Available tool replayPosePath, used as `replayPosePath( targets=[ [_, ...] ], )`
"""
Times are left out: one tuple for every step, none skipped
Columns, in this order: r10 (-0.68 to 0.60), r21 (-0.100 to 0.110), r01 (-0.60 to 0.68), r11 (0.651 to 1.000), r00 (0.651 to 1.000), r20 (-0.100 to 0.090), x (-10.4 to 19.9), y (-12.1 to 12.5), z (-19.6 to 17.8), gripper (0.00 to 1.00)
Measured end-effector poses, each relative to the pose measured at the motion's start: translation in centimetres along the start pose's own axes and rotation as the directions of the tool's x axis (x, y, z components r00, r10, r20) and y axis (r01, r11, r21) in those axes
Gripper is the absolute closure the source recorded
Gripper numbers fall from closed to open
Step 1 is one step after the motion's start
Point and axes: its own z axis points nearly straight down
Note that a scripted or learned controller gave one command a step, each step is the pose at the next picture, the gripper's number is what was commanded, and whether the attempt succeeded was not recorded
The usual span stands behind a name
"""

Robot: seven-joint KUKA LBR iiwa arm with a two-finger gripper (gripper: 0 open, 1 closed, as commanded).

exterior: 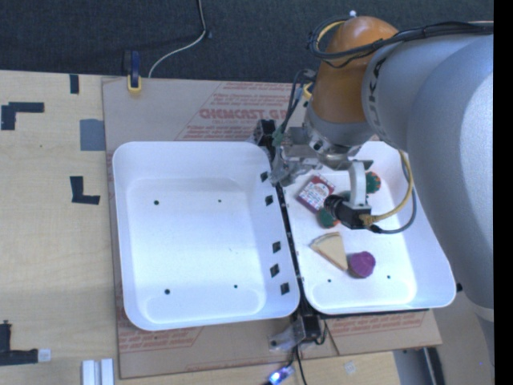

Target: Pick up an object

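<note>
My gripper (282, 167) hangs low over the right bin (401, 291), at its far left corner by the divide between the two bins. Just right of it lies a red packet (315, 192). A tan wedge (331, 251) and a purple ball (362, 264) rest nearer the bin's front. A small green object (327, 213) sits below the packet, and another green piece (372, 182) shows beside the wrist. The arm's body hides the bin's far right part. Nothing visibly hangs from the gripper.
The left bin (192, 231) lies beside the right one, both on a cardboard sheet (232, 115). A white cable (172, 50) and a blue-yellow clamp (133, 77) are at the back. Black cabling (353, 211) loops off the wrist over the right bin.
</note>
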Motion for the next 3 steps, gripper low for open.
replayPosePath(
  targets=[
    [0.009,0.013,-0.009,1.0,1.0,0.003,2.1,-4.5,2.6,1.0],
    [0.016,-0.004,-0.016,1.0,1.0,0.005,-3.7,-6.2,-8.7,1.0],
    [0.006,0.002,-0.006,1.0,1.0,0.002,1.6,-3.5,-11.6,1.0]
  ],
)
